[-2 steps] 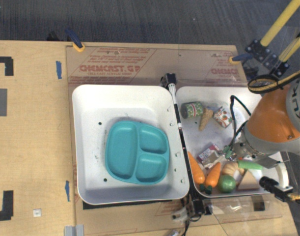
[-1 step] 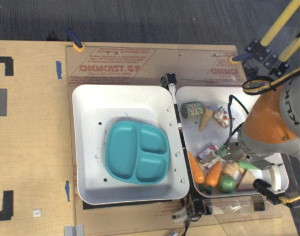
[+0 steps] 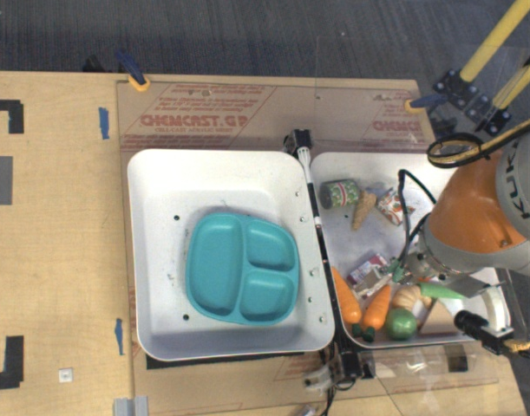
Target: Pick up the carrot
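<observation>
Here you have two white bins side by side. The left bin (image 3: 152,232) holds one teal divided plate (image 3: 243,268) with three compartments. The right bin (image 3: 334,167) holds the clutter: two carrots, one (image 3: 344,295) along the left wall and a second (image 3: 377,307) just beside it, leaning toward it; one green can (image 3: 340,193); one green round item (image 3: 402,323); some small wrapped pieces. The gripper (image 3: 403,271) sits low over the carrots; you cannot tell its state.

The wooden bench (image 3: 56,267) carries a printed cardboard sheet (image 3: 273,111), and on that sheet sit the left white bin (image 3: 152,232) and right white bin (image 3: 369,167), side by side.
</observation>
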### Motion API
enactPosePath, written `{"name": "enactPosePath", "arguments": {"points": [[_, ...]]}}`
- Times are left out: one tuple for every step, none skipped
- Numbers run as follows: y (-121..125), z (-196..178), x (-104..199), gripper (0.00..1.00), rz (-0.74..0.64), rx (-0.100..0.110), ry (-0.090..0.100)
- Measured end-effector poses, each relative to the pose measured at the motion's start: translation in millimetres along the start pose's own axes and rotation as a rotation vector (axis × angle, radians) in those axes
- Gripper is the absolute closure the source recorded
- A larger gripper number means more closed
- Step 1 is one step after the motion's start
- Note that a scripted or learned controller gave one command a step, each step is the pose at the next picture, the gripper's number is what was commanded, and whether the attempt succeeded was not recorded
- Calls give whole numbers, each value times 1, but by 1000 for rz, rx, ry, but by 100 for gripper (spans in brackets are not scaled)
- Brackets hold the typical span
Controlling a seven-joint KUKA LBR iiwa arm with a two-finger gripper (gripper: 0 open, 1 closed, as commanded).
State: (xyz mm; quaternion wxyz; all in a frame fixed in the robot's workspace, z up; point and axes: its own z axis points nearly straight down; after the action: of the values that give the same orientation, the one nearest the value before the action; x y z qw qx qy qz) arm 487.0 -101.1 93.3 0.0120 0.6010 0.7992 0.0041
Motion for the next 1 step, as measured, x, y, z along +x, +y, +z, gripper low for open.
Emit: {"name": "enactPosePath", "arguments": {"points": [[2, -1, -1, 0, -244, -7, 2]]}}
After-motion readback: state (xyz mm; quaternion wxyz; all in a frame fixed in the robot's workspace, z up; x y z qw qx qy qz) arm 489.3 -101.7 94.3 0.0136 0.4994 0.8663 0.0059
